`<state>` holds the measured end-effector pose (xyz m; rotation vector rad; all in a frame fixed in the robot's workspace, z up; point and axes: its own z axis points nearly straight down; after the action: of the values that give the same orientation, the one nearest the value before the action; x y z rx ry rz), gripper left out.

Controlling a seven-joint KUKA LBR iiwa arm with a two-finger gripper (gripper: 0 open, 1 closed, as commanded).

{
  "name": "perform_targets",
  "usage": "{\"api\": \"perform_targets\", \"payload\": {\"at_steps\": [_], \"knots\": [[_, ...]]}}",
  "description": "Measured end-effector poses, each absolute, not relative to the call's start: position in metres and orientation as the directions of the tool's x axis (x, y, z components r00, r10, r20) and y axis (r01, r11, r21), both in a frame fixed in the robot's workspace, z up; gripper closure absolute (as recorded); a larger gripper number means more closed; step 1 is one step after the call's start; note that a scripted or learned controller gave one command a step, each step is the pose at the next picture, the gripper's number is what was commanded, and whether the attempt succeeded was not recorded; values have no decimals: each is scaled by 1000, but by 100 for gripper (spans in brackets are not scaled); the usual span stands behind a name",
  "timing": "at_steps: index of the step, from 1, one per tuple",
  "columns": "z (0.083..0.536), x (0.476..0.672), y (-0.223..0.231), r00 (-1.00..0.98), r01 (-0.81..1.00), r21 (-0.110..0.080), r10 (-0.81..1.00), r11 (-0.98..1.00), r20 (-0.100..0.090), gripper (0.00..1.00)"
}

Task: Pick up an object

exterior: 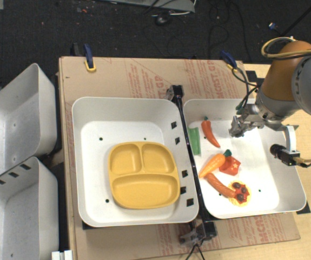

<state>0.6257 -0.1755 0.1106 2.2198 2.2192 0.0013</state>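
**A:** Why is the gripper (240,128) hanging over the back of the right bin (288,196) and not over the left one?

**B:** Because everything worth picking is lying in the right bin. The left bin (87,145) is carrying just a yellow divided tray (143,175), sitting flat in the middle. My guess is the arm is lining up over the food pile, coming in from the right with the orange band (282,69) above the wrist.

**A:** What is nearest to it?

**B:** The red chili pepper (210,133), lying just to its left. Further forward the carrot (211,164) is touching the red pepper piece (230,165), and the sausage (220,185) is running into a yellow piece with dark spots (240,194). A green strip (194,140) is resting along the left wall by the divider.

**A:** Is it holding anything?

**B:** Nothing is showing in its grasp, and how the tool is set I cannot tell; it is reading as a dark grey clump from this slanted height.

**A:** Anything else hard to make out?

**B:** Whether the tip is touching the bin floor or floating above it. The arm is getting cut off at the picture's right side, and its wrist is covering part of the bin's back corner. The small green bit on the red pepper piece is looking like a stem, though it is too small to be sure
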Motion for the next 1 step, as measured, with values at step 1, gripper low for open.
{"api": "perform_targets", "payload": {"at_steps": [1], "knots": [[154,629,-175,-2,1000,6,1000,2,-1,100]]}}
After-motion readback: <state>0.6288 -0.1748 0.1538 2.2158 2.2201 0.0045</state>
